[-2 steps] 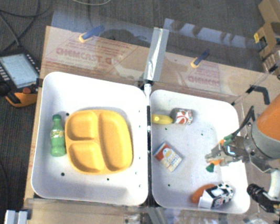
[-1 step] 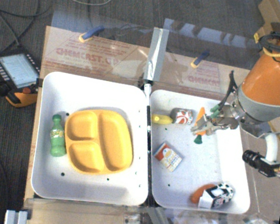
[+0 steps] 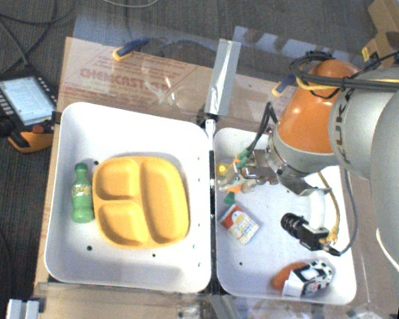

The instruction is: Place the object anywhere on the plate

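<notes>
A yellow plate (image 3: 141,200) with three compartments lies in the left bin (image 3: 76,127). A green bottle (image 3: 83,193) lies beside the plate's left edge, touching or nearly touching it. My gripper (image 3: 236,173) is low over the upper left part of the right bin (image 3: 263,275), close to the wall between the bins. Small green, yellow and orange bits (image 3: 229,192) show around its tip, and I cannot tell what they are or whether any is held. A red and white carton (image 3: 239,223) lies just below the gripper.
An orange, black and white checkered object (image 3: 306,277) lies in the right bin's lower right corner. A black cylinder with a cable (image 3: 303,229) hangs off the arm above the bin's middle. The grey and orange arm covers the bin's upper right.
</notes>
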### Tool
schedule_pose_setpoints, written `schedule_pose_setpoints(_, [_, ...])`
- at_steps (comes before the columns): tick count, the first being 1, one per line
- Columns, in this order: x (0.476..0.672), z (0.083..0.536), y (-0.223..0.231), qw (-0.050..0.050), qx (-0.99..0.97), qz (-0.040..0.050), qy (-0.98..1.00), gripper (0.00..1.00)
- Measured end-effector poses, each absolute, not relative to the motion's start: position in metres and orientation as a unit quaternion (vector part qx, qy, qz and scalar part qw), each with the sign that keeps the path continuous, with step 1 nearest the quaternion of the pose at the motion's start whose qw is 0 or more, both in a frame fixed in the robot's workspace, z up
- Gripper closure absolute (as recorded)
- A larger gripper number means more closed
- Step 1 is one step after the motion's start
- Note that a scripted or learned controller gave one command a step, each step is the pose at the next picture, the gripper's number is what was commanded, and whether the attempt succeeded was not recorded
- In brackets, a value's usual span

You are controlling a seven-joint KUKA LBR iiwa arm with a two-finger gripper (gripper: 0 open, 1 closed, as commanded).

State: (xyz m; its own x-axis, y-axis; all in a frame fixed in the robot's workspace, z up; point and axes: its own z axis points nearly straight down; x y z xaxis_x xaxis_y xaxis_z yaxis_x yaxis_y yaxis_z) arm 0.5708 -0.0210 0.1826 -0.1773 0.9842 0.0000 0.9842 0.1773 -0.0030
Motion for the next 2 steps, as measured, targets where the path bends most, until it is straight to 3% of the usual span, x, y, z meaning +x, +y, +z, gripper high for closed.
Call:
schedule_pose_setpoints(1, [0.5157,0.1829,0.0388,0.001,-0.518,0.0007,-0.855,1.0])
schedule_pose_setpoints(2, [0.5157,0.1829,0.0386,0.001,-0.518,0.0006,-0.855,0.0])
